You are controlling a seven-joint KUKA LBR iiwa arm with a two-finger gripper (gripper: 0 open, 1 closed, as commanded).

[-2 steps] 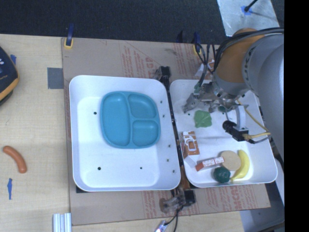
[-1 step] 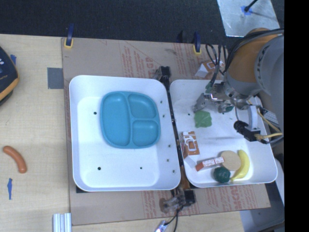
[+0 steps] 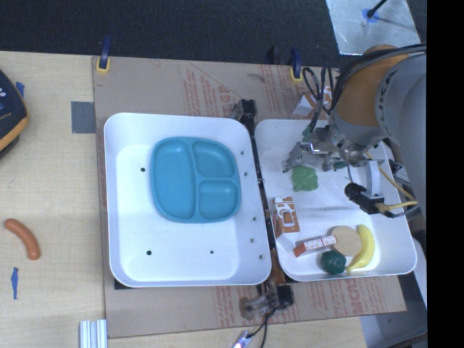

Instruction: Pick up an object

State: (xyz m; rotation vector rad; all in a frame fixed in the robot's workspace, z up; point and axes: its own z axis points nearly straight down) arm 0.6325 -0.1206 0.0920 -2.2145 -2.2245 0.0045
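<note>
Your arm [image 3: 377, 85] reaches in from the right and hangs over the back part of the right bin [image 3: 406, 267], its grey body and orange band covering that bin's far right corner. The gripper [image 3: 313, 158] sits low over the bin floor, directly above a green object [image 3: 305, 179] that lies just beneath and in front of the metal fingers. You cannot tell from this angle whether the jaws are released or clenched, and nothing can be seen lodged between them; the green object appears to rest on the bin floor, though whether the fingertips touch it cannot be judged. Toward the front of the same bin, note an orange and white packet [image 3: 286, 217] lying against the left wall, a small red and white wrapper [image 3: 315, 245] just in front of it, and a cluster at the front right: a tan round piece [image 3: 346, 239], a yellow banana [image 3: 365, 248] curving along its right side, and a dark green ball [image 3: 333, 262] touching the tan piece at the front edge. The left bin [image 3: 130, 259] holds a blue divided plate [image 3: 195, 179] lying flat toward its back half. Outside the bins, on the bench to your far left, lies a toy sausage [image 3: 23, 238], well apart from everything else.
</note>
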